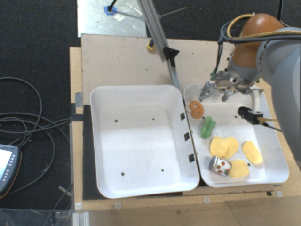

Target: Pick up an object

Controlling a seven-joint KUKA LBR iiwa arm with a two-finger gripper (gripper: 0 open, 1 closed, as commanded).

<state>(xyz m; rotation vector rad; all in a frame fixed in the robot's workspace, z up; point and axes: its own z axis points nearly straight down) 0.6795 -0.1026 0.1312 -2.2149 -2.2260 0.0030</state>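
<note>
Look at your hand (215,91): it hangs over the far end of the right bin (277,166), with its two fingers (205,92) spread apart and nothing between them. The things to pick up all lie in that right bin. Nearest the hand is a small orange ring (196,108), just below the fingers. Next comes a green piece (207,127), then a bunch of yellow pieces (224,147) (flat and round, a bit like chips). A little can (219,165) lies tipped over at the near end. The left bin (101,98) sits right beside it on the bench (113,60).
</note>
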